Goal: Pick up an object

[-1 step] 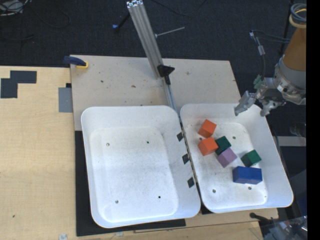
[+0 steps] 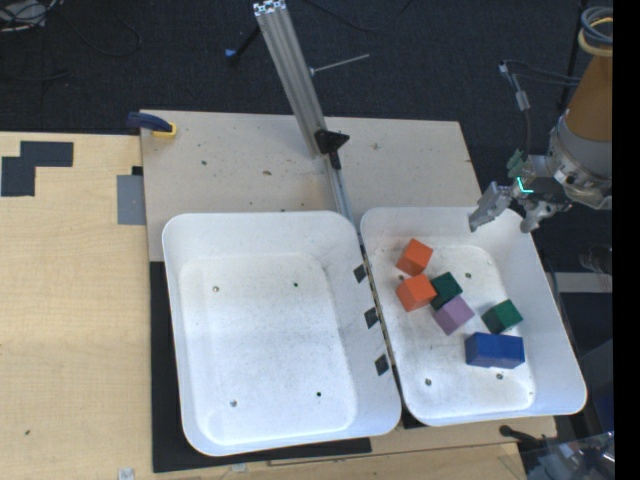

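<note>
The right bin (image 2: pixel 555 368) holds several blocks bunched in its middle: two orange ones (image 2: pixel 414 257) (image 2: pixel 416 292), a dark green one (image 2: pixel 446 288), a purple one (image 2: pixel 454 314), a green one (image 2: pixel 502 315) and a blue one (image 2: pixel 494 350). My gripper (image 2: pixel 510 211) hangs over the bin's far right corner, above and to the right of the blocks. It is open, its two grey fingers (image 2: pixel 488 206) spread apart with nothing between them.
The left bin (image 2: pixel 190 248) sits beside the right one, with black clips along their shared edge (image 2: pixel 370 316). A slanted aluminium post (image 2: pixel 295 68) rises from the bench behind the bins. A small blue and yellow clamp (image 2: pixel 152 123) lies at the back left.
</note>
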Controlling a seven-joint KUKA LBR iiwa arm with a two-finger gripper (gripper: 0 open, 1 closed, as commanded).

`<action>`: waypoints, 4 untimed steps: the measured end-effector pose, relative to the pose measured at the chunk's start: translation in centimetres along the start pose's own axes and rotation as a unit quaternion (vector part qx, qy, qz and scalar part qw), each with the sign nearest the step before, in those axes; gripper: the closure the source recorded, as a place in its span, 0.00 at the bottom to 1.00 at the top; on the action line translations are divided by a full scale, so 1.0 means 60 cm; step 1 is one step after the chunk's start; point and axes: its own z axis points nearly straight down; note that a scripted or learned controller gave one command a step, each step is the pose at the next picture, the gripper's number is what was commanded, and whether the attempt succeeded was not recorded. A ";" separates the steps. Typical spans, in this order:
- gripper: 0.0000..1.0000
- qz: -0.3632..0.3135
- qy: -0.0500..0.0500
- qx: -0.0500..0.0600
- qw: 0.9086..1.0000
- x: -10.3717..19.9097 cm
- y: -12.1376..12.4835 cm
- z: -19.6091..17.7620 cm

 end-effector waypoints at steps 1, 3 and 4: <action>0.00 0.000 0.001 0.003 1.000 0.014 -0.002 0.104; 0.00 0.002 0.000 -0.002 1.000 0.019 0.000 0.261; 1.00 0.005 0.001 0.000 1.000 0.017 -0.001 0.249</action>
